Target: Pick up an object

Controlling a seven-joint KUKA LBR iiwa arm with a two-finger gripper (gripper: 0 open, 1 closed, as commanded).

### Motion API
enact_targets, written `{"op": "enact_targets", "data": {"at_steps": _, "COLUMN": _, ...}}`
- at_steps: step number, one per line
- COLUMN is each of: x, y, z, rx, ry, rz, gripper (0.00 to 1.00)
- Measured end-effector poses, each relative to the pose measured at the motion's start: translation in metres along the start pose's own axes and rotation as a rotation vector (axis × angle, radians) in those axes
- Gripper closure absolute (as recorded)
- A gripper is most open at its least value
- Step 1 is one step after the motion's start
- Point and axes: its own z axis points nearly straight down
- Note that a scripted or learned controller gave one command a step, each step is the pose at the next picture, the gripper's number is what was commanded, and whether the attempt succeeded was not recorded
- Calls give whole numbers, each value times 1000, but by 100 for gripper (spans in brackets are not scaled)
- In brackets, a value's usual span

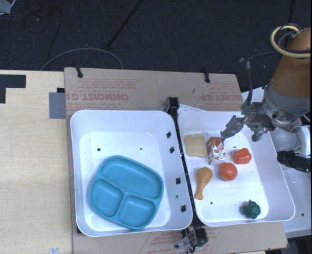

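Gripper (pixel 244 127) open wide above right bin (pixel 275 194), holding nothing, chicken leg (pixel 202 181) below it, long way up-down, thin end toward the front

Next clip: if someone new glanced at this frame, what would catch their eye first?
Probably the big blue divided plate lying alone in the left bin. Next, the cluster of toy food in the right bin: two red tomatoes, a drumstick, a slice of bread and a small carton, with a dark green piece apart near the front corner. The gripper hovers over that bin's far right side.
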Motion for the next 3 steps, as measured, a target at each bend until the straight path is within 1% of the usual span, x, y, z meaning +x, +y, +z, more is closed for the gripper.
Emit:
{"op": "enact_targets", "data": {"at_steps": 1, "x": 0, "y": 2, "z": -5, "rx": -8, "ry": -1, "rz": -1, "gripper": 0}}
{"op": "enact_targets", "data": {"at_steps": 2, "x": 3, "y": 0, "z": 60, "rx": -2, "ry": 0, "rz": -1, "gripper": 0}}
{"op": "enact_targets", "data": {"at_steps": 3, "x": 7, "y": -2, "z": 124, "rx": -1, "ry": 1, "rz": -1, "gripper": 0}}
